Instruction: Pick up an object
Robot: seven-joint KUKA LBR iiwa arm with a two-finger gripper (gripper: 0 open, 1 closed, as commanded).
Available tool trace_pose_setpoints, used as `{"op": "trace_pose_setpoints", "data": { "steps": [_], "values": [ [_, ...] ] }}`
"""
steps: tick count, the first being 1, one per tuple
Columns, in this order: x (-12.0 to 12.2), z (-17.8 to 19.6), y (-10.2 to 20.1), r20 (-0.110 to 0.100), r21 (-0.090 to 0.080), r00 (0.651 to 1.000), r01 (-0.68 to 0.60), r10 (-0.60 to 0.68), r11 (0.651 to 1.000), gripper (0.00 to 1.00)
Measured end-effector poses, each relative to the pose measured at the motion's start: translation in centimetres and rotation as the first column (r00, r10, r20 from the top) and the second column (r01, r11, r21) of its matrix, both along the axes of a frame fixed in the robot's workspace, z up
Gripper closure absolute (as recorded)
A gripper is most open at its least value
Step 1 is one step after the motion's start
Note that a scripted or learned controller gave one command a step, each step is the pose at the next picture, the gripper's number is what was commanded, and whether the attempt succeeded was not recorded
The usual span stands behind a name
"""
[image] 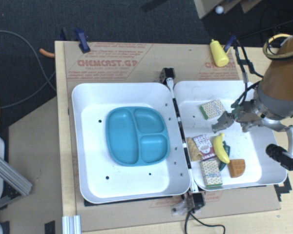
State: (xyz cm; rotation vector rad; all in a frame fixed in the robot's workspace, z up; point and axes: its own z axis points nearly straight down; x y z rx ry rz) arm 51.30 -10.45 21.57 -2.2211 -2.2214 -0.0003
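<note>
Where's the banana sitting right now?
The banana lies in the right bin, toward its front, between the red-and-white packet on the left and the waffle piece on the right, below the gripper.

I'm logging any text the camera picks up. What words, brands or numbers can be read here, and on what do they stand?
"CHEMCAST GP", red print on the brown sheet under the bins; it repeats fainter toward the right, near the yellow bottle.
Smaller red lines above and below it: too blurred to read.
Print on the small packets in the right bin: too small to read.
</note>
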Motion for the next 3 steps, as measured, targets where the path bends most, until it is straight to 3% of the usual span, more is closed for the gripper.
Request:
{"op": "trace_pose_setpoints", "data": {
  "steps": [1,2,3],
  "values": [
    [0.4,-12.8,-1.1,0.006,-0.001,1.000,0.000,0.000,1.000,0.00],
    [0.5,-11.7,-1.0,0.011,0.001,1.000,0.001,-0.001,1.000,1.00],
    [3.3,-3.0,5.1,0.002,0.001,1.000,-0.002,0.002,1.000,1.00]
  ]
}}
